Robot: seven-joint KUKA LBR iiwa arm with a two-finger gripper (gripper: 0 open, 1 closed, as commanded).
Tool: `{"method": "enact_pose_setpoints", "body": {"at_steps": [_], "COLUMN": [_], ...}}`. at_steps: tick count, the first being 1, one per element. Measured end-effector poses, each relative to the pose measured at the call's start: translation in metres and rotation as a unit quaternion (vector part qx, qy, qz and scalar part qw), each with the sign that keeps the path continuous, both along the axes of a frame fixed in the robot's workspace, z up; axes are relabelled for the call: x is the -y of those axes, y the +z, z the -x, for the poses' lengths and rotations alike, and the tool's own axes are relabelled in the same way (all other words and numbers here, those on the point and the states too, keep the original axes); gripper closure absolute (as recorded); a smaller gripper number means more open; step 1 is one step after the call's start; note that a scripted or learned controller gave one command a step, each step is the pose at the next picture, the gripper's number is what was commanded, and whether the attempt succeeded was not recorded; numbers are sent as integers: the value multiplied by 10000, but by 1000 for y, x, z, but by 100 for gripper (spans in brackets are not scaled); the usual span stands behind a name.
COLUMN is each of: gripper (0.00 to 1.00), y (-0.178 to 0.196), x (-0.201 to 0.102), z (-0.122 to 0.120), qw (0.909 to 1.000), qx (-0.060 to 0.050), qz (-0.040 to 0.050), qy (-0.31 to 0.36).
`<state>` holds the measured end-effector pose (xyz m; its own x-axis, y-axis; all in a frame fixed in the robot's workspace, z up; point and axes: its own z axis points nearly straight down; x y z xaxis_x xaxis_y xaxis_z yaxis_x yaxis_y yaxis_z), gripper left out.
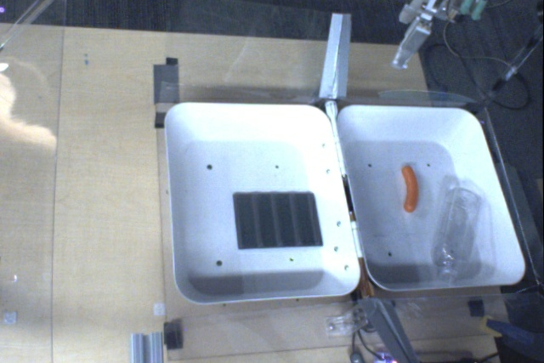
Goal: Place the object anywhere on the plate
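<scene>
A small orange sausage-shaped object (410, 188) lies in the right bin (374, 132), near its middle. A dark ribbed rectangular plate (277, 219) rests flat in the left bin (195, 149), toward the front. My gripper (406, 52) hangs high at the top right, behind the right bin's far edge and well away from the orange object. Nothing shows between its fingers.
A clear plastic bottle (455, 230) lies in the right bin just right of the orange object. A grey metal post (337, 55) stands behind the seam between the bins. Cables trail at the top right.
</scene>
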<state>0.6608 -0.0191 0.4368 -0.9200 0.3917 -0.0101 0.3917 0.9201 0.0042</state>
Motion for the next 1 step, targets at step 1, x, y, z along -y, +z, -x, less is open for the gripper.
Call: {"method": "enact_pose_setpoints", "body": {"at_steps": [1], "gripper": [0], "y": [0], "x": [0], "z": [0], "qw": [10000], "qx": [0], "qz": [-1], "qy": [-1]}}
